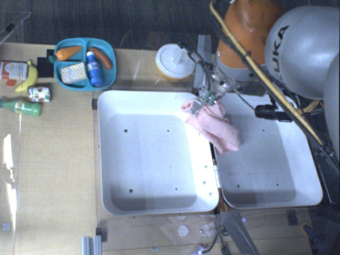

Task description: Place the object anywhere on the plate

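Observation:
A pink cloth (217, 126) hangs bunched from my gripper (203, 100), which is shut on its upper corner. The cloth trails down and to the right, over the divide between the left bin (154, 195) and the right bin (276, 190), near their back edges. A blue sectioned plate (109, 52) rests on the bench beyond the left bin's back left corner, well to the left of my gripper. It holds a toy carrot, a blue bottle, a sausage and a patterned square.
A white and yellow lidded cup (173, 61) stands behind the left bin, just left of the gripper. A banana (29, 77), a small can (39, 94), a green bottle (21, 107) and a box (13, 70) lie at the bench's far left.

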